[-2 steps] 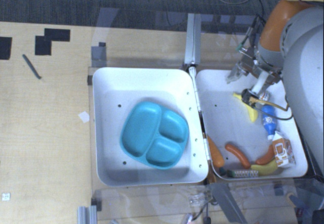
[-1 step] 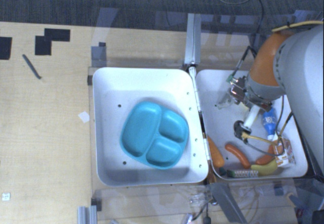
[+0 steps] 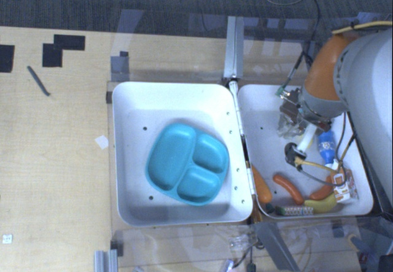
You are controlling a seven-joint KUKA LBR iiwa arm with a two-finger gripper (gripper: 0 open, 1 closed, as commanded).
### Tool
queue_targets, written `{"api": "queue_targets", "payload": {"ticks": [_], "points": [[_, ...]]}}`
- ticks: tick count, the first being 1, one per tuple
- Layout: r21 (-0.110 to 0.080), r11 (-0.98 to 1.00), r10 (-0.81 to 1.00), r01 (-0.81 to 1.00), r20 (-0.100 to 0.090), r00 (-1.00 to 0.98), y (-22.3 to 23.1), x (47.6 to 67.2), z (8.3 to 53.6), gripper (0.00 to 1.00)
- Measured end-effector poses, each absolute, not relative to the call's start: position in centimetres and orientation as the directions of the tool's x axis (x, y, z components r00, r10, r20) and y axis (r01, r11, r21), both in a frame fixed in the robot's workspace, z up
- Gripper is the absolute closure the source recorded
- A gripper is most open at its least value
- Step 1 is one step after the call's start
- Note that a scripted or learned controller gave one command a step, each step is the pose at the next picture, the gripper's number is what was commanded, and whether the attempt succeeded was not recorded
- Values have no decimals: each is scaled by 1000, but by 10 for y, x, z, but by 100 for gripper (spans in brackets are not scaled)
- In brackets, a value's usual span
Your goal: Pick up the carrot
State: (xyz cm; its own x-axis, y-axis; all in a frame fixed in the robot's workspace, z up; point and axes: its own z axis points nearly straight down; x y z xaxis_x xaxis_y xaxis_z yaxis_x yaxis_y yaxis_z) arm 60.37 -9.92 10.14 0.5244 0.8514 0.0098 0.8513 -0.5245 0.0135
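Note:
The carrot (image 3: 263,186) is a short orange piece lying against the left wall of the right bin (image 3: 264,117), near its front corner. My gripper (image 3: 288,123) hangs over the middle of the right bin, well behind the carrot and to its right, with bare bin floor between them. Nothing shows held at the gripper.
A red-orange sausage (image 3: 288,188) lies just right of the carrot. Along the front right are a yellow banana (image 3: 322,204), a small red piece (image 3: 320,192), a snack packet (image 3: 344,186) and a blue bottle (image 3: 327,147). A blue divided plate (image 3: 187,163) sits in the left bin (image 3: 129,111).

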Motion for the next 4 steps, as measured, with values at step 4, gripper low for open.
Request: {"api": "queue_targets", "payload": {"ticks": [4], "points": [[5, -632, 775, 775, 3, 632, -87, 588, 402, 100]]}}
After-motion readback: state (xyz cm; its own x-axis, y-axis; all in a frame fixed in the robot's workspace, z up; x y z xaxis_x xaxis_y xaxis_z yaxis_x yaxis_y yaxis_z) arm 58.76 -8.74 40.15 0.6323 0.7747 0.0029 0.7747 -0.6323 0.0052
